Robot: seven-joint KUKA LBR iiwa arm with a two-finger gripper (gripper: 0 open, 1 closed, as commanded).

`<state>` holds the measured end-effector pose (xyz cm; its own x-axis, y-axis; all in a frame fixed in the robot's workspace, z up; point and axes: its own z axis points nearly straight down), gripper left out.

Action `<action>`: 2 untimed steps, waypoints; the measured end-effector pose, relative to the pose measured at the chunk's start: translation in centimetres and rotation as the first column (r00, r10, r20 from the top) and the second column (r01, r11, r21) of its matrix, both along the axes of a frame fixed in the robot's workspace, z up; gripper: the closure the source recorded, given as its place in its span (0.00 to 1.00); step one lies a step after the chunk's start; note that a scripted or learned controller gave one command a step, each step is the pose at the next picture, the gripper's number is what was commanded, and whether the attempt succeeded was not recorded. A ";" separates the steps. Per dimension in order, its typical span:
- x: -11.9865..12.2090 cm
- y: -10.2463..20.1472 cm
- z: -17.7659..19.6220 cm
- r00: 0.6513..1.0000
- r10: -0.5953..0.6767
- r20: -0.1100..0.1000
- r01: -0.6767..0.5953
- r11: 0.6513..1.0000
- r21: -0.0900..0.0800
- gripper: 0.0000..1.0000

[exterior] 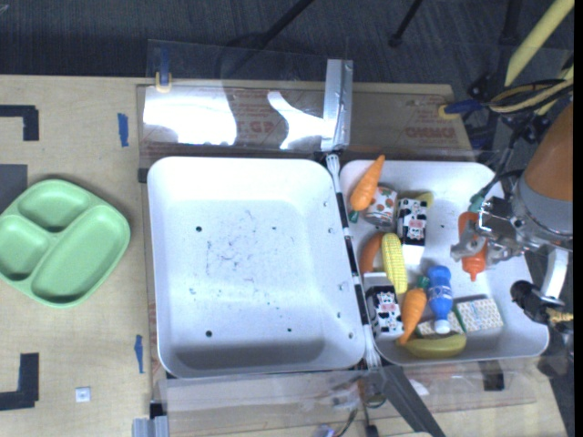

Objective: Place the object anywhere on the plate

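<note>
i read this as the pick stage: nothing sits on the green plate [62, 241], which lies out on the bench to the left, well apart from both bins.

starting at the near edge of the right bin [521, 337], i see a banana [435, 343] with a patterned sponge-like block [479, 315] just beside it, then a blue bottle [439, 292], a carrot [412, 309] and a black-and-white carton [384, 306]. further back stands a corn cob [393, 259], two more small cartons [398, 210] and a second carrot [366, 182] at the far rim.

the gripper [475, 241] hangs over the right side of that bin with something orange at its tip; whether the jaws are apart or clamped on it i cannot tell.

if it does hold the piece, my next move is a lift clear of the wall and a long carry left across the left bin [246, 262] to the plate.

faint red print on the cardboard [410, 126] behind the bins is too blurred to read, as are the carton labels.
</note>
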<state>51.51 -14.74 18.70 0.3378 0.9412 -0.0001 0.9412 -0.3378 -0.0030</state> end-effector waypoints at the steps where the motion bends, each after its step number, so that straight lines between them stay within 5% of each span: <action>1: -1.7 5.8 -0.6 0.998 -0.060 -0.005 0.060 0.998 0.001 1.00; 2: -3.5 2.6 -3.4 0.993 0.121 -0.003 -0.121 0.993 0.002 1.00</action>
<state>47.97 -12.19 15.29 0.2216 0.9751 0.0008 0.9751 -0.2216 -0.0063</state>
